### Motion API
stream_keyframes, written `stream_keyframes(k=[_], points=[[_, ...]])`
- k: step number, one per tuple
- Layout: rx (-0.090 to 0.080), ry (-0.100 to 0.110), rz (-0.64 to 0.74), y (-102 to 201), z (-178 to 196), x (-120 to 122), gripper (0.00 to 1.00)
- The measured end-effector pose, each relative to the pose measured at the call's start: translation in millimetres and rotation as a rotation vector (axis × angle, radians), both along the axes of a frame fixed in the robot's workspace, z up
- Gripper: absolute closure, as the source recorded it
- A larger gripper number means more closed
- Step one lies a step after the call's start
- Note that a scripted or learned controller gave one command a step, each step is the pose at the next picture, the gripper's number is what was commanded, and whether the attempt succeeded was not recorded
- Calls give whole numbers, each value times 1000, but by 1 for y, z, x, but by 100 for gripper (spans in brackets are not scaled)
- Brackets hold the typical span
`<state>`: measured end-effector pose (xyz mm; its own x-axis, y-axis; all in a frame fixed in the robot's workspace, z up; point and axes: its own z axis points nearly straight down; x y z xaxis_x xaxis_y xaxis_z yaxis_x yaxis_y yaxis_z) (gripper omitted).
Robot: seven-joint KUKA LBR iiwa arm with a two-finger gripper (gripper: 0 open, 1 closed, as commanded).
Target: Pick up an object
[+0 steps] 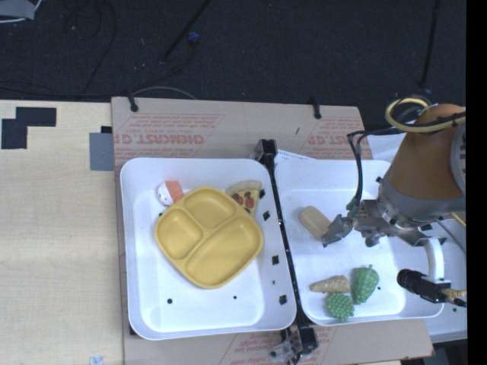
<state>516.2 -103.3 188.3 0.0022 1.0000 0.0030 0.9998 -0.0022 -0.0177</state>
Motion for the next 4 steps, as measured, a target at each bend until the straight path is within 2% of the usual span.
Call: stream_keyframes(k=[1, 2, 3, 4], points=[[-1, -13, 2, 0, 7, 3, 0], [-1, -9, 2, 3, -38, 5, 0], [-1, -9, 2, 2, -102, 4, 0], [-1, -13, 0, 2, -101, 3, 0]])
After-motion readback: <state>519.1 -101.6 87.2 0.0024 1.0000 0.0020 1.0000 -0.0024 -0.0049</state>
